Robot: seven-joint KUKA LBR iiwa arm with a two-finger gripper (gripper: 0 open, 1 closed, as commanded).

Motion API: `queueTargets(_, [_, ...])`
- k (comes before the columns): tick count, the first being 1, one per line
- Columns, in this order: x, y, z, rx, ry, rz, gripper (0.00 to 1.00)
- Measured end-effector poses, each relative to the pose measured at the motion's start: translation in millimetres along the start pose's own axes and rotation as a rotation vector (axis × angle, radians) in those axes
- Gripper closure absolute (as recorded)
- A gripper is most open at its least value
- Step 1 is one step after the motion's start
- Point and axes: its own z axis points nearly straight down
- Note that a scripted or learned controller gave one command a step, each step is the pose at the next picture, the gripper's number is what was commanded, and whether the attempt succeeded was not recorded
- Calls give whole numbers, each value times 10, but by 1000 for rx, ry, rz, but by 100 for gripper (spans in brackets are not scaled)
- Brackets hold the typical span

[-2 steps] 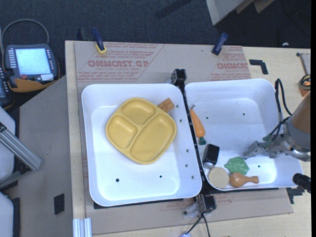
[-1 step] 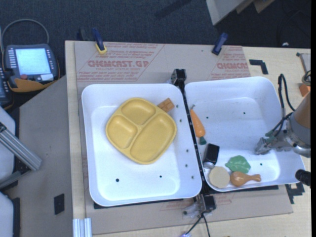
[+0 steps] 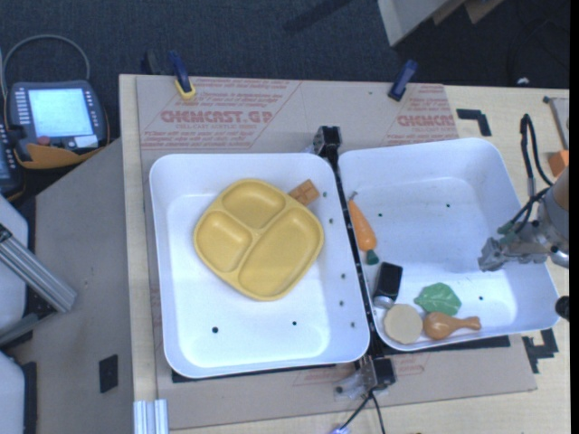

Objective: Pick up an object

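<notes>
Gripper (image 3: 493, 253) hovers inside right bin (image 3: 434, 165), apart from the toys clustered near carrot (image 3: 363, 228); its grasp cannot be judged.

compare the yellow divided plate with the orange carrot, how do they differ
The yellow divided plate is pale yellow, broad and flat, with three compartments; the carrot is orange, small and slender, tapering to one end. The plate lies in the left bin, near its middle; the carrot lies in the right bin, along its left wall. Both rest on a white bin floor, apart from the gripper.
</notes>
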Motion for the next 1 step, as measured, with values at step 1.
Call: queueTargets(1, [-7, 20, -536, -3, -1, 0, 100])
